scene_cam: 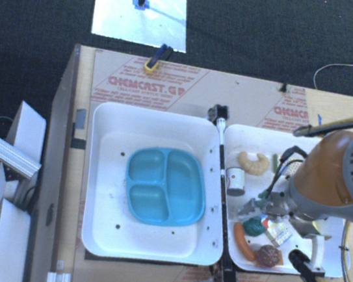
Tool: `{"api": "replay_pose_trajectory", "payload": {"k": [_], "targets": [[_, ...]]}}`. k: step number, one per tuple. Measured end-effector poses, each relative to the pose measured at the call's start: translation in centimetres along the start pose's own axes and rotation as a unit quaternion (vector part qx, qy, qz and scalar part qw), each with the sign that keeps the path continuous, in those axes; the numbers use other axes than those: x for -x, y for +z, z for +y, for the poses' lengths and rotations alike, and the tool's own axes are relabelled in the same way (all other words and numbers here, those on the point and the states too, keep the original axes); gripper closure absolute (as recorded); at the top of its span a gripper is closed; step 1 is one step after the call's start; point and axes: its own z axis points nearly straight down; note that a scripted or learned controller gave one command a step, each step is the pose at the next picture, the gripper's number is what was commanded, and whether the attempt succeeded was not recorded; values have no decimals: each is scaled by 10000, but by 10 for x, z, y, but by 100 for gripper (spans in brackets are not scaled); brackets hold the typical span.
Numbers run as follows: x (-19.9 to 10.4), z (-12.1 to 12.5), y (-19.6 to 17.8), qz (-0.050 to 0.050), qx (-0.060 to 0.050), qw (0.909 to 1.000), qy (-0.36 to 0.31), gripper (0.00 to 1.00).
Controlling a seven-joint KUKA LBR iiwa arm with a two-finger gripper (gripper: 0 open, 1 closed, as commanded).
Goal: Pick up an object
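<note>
My orange-banded grey arm (335, 177) over white bins (110, 121); a sky-blue divided plate (164, 186), orange carrot (244, 240), teal lump (254, 226), tan croissant (253, 161), dark reddish ball (269, 255)

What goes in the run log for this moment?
arm: over right bin | claw: above teal object, grip unclear | blue tray: left bin

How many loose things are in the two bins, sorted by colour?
Blue: 1, tray
Tan: 1, croissant
White: 1, cup
Green: 1, lump
Orange: 1, carrot
Dark red: 1, ball
White and red: 1, packet
Total: 7
</note>
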Motion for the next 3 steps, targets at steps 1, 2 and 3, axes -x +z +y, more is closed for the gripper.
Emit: {"api": "replay_pose_trajectory", "payload": {"k": [1, 2, 3], "targets": [[-5, -7, 10, -63, 117, 9999, 19, 0], [1, -7, 11, -34, 100, 9999, -1, 0], [4, -6, 0, -59, 119, 9999, 9, 100]]}}
